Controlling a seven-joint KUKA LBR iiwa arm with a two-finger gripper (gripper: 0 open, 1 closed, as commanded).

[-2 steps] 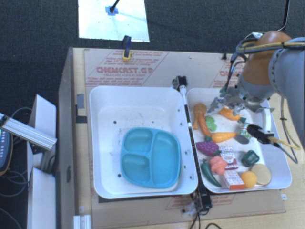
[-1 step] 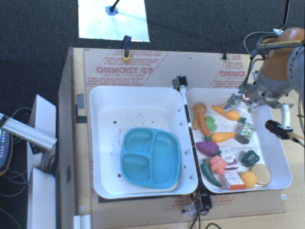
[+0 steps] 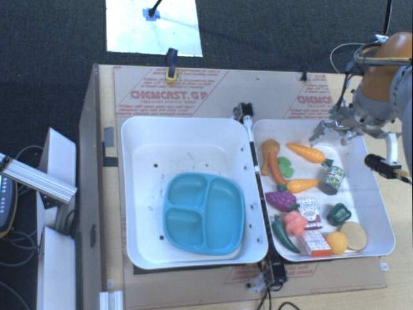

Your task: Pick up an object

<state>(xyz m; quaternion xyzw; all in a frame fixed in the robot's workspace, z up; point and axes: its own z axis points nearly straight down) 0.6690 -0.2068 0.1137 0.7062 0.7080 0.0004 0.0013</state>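
Just below gripper (image 3: 333, 132): orange carrot (image 3: 306, 152).

The pincer (image 3: 333, 132) hovers open over the right bin's (image 3: 381, 205) far edge, above an orange carrot (image 3: 306, 152).

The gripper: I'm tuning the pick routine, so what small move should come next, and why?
Probably lower the two-finger gripper down and left toward the orange plastic carrot. The gripper hangs over the upper rim of the right white bin, the carrot lies nearest it, and nothing shows between its fingers.
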